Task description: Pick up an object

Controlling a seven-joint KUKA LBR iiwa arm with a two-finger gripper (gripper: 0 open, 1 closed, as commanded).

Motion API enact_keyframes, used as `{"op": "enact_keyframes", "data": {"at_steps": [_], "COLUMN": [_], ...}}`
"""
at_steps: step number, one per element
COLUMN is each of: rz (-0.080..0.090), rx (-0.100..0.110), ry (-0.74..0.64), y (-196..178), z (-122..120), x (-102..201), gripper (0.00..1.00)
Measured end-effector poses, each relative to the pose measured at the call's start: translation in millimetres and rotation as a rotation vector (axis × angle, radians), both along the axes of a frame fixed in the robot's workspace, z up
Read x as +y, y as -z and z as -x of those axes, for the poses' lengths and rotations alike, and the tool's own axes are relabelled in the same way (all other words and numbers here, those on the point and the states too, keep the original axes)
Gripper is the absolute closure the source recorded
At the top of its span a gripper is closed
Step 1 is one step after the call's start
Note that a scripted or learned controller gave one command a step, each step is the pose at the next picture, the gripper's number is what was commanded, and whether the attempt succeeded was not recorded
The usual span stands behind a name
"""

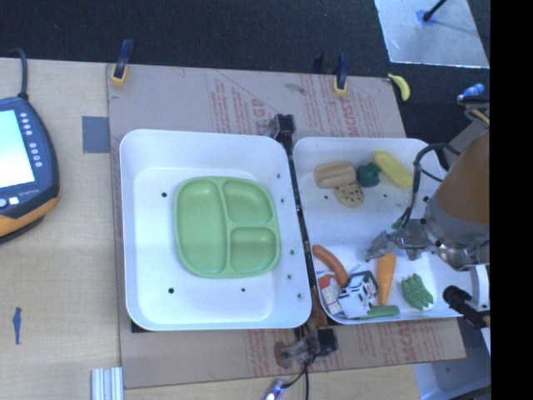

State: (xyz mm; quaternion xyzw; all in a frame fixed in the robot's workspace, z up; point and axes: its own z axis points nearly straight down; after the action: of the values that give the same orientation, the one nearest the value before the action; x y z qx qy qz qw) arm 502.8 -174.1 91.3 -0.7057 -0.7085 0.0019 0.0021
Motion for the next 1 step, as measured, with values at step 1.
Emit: {"op": "enact_keyframes", "data": {"at_steps": [1], "rz": [0.000], "rx": [0.001], "ry": [-0.006], "y": [-10.4], "z": [-0.6], "x": [-0.4], "gripper": [1.00]}}
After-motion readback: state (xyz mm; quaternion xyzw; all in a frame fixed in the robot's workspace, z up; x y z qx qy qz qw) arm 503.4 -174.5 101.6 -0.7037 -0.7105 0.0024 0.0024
